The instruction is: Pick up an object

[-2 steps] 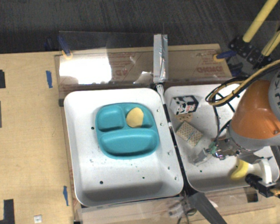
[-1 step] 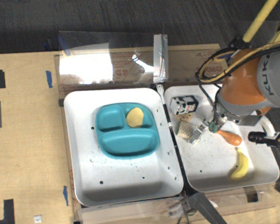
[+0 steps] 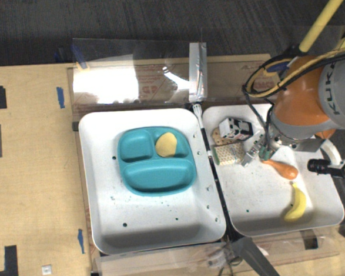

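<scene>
2 white bins are sitting side by side on the table (image 3: pixel 29 191). The left bin (image 3: pixel 107 221) is holding a teal divided tray (image 3: pixel 157 174), and a yellow, rounded object (image 3: pixel 166 144) is resting in the tray's upper right compartment. The arm (image 3: pixel 311 98), grey with an orange band, is reaching in from the right over the right bin (image 3: pixel 254 208), and its claw (image 3: pixel 257 151) is hanging low in the upper middle of that bin; whether the claw is wide or narrow cannot be told, and nothing is visibly gripped. An orange carrot-like object (image 3: pixel 282 168) is lying just beside the claw, toward the lower right. A banana (image 3: pixel 296 205) is lying nearer the bin's lower right corner. A small box (image 3: pixel 233 129) and a pale perforated piece (image 3: pixel 227 154) are lying at the claw's left.
</scene>
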Robot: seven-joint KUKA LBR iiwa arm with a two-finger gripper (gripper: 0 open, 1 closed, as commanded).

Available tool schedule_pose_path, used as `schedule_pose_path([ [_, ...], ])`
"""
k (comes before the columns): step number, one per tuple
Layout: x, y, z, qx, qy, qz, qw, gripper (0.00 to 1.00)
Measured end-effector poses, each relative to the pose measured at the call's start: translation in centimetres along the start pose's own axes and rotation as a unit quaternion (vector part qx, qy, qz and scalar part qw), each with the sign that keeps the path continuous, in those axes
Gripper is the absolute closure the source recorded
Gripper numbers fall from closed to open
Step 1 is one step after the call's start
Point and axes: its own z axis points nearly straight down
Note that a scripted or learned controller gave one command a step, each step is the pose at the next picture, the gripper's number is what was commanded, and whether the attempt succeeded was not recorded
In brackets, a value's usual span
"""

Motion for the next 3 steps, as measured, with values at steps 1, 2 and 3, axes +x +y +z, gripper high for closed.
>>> schedule_pose_path([
  [1,5.2,-1.9,-9.1,0.000,0.001,-0.049,0.9988,1.00],
  [2,6.7,-3.3,-14.8,0.001,0.002,-0.353,0.9355,1.00],
  [3,0.0,-3.2,-21.3,0.002,0.001,-0.445,0.8957,1.00],
])
